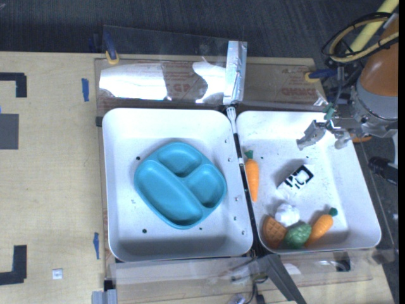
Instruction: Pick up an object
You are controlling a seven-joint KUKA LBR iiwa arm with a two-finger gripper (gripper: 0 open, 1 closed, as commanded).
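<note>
Looking down on two shallow white bins, side by side on the pale wooden bench (pixel 44 189). In the left bin (pixel 120 132), a sky-blue plastic plate with three compartments (pixel 180 183), lying flat near the middle and turned at a slant to the bin's walls.

Over to the right bin (pixel 361 201), and there at its far right corner, the two-finger gripper (pixel 324 138), hanging from the grey arm with its orange band (pixel 380 75). Claw spread wide, one finger (pixel 308 136) out to the left, the other to the right, white bin floor showing between them. Gripping nothing. Well apart from every toy below.

Now the candidates for picking, all in that right bin. Pressed along the left wall, a long orange toy carrot with a green top (pixel 252 177), tip toward the near side. Near the middle, a small black-and-white block (pixel 297 177), closest to the claw yet clear of it.

Down at the near edge, a huddle. First a small white lump (pixel 288 215), touching or just beside a rounded orange-brown toy with a grid pattern (pixel 273 231). Then a green knobbly toy (pixel 297 234) just to its right. Against that, a second, shorter orange carrot (pixel 321 225), tilted, green top pointing toward the far right.

Behind both bins, a strip of crinkled clear plastic sheeting (pixel 164 81) catching the light.
</note>
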